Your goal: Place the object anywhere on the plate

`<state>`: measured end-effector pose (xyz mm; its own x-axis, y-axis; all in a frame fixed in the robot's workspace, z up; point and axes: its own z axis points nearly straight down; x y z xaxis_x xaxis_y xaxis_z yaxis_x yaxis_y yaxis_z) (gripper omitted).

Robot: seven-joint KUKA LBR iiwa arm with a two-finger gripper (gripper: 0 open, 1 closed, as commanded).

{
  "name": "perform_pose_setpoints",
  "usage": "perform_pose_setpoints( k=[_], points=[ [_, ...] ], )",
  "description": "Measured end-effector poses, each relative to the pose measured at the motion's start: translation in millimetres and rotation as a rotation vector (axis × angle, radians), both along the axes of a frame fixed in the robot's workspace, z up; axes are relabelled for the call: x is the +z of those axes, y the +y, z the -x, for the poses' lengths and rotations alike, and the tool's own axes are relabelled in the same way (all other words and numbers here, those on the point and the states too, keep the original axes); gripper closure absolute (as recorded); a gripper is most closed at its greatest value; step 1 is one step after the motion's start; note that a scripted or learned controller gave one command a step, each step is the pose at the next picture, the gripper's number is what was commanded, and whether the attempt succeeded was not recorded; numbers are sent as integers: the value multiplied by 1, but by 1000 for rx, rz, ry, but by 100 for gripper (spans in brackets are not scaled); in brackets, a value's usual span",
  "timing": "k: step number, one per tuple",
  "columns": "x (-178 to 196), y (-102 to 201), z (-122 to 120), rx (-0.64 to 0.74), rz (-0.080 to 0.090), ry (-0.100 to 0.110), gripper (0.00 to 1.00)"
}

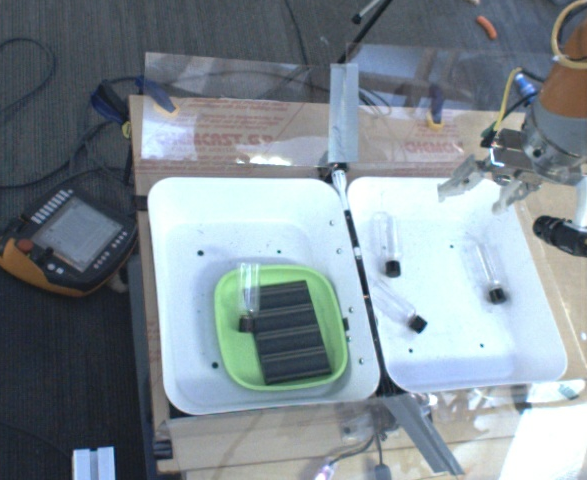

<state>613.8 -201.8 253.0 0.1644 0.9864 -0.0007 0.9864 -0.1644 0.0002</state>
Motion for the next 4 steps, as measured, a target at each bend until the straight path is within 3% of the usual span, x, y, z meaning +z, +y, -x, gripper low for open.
perform_pose_setpoints(
  k=[1, 3, 4],
  points=[
    [3, 2, -15, -34, 0, 1, 0],
    [-14, 14, -19, -140, -1, 2, 0],
    [-23, 40, 21, -172, 0, 3, 0]
  ],
)
